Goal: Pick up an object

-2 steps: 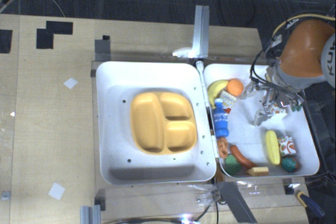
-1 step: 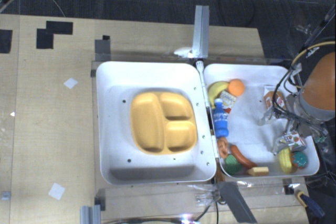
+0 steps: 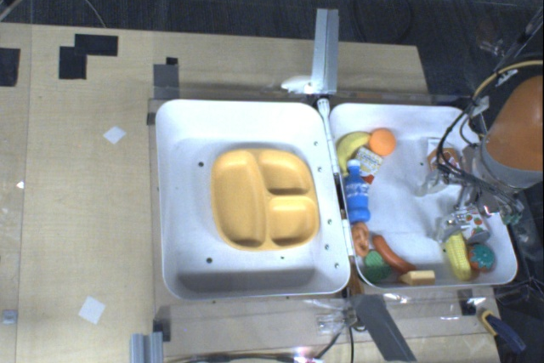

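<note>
Nearest the camera, along the front wall of the right bin (image 3: 510, 272), lies a small row of toys: a green piece (image 3: 375, 272) in the front left corner, a red sausage (image 3: 392, 252) slanting across it, a tan block (image 3: 417, 276) just beside that, and toward the front right corner a yellow corn cob (image 3: 457, 256) touching a teal ball (image 3: 482, 258). A little further back the blue bottle (image 3: 357, 198) lies against the wall shared with the left bin (image 3: 170, 208), which holds only a yellow divided tray (image 3: 263, 198). Further still, near the back of the right bin, sit a banana (image 3: 350, 145), a small card or packet (image 3: 366, 160) and an orange ball (image 3: 382, 141), all close together. The arm comes in over the right edge of the right bin, its orange band (image 3: 518, 127) high above, and the gripper (image 3: 463, 212) hangs low on that side, just behind the corn cob and teal ball. It is a tangle of metal, cable and a red-and-white patch, possibly a small printed object, and whether its grasp is wide or closed cannot be told from this angle. Nothing is visibly between the fingers, so the pick looks not yet done: every toy appears to rest on the bin floor. The corn cob and teal ball are the closest candidates, just in front of the tool; the bottle and the fruit lie well apart, across the bin. What remains is descending, closing on one thing, and lifting.
</note>
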Controlling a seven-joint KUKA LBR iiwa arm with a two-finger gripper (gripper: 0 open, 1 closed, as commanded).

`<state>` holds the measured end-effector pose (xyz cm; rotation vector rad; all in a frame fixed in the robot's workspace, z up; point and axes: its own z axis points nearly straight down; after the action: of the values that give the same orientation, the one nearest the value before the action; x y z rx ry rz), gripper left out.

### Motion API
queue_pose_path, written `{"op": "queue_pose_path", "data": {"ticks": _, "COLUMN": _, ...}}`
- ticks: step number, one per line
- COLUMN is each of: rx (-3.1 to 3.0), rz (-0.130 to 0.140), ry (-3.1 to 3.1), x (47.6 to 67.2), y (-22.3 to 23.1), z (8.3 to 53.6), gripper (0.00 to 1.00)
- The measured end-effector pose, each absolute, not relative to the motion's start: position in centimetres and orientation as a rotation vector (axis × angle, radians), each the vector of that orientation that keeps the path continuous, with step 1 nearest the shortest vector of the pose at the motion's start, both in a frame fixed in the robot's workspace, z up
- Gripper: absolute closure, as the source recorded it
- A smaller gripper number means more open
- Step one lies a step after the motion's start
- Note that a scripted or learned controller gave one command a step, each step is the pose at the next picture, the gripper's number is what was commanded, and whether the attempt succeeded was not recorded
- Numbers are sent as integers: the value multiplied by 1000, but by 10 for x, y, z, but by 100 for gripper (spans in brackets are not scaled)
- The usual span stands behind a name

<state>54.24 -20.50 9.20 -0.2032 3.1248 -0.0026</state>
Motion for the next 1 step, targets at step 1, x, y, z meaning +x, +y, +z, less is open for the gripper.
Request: {"op": "queue_pose_path", "data": {"ticks": 1, "rx": -503, "rz": -10, "ry": 3086, "x": 553, "y": -200, "z": 90, "gripper": 0}}
